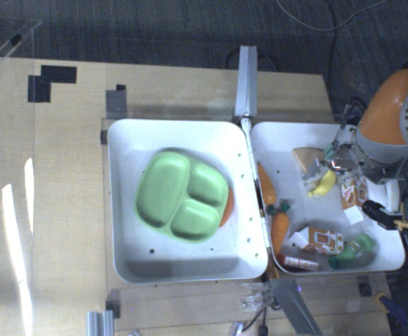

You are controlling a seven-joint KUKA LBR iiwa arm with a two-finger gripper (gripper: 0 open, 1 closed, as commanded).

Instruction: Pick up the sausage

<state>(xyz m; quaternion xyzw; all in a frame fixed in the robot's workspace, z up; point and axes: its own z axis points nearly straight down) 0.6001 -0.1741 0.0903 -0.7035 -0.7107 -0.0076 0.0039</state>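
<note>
Inside left bin [120, 187], green tray [181, 196], seemingly upturned.

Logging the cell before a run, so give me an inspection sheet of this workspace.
Surface: tan bench bearing the left bin and right bin.
Job's things: long orange-brown piece along the right bin's left wall, possibly the sausage; nothing touches it.
Clutter: green plate in the left bin; carrot, banana, carton and green item in the right bin.
Grippers: gripper over the right bin, by the banana.
Cables: cable looped on the floor.
Surroundings: dark carpet; metal post behind the bins.
</note>
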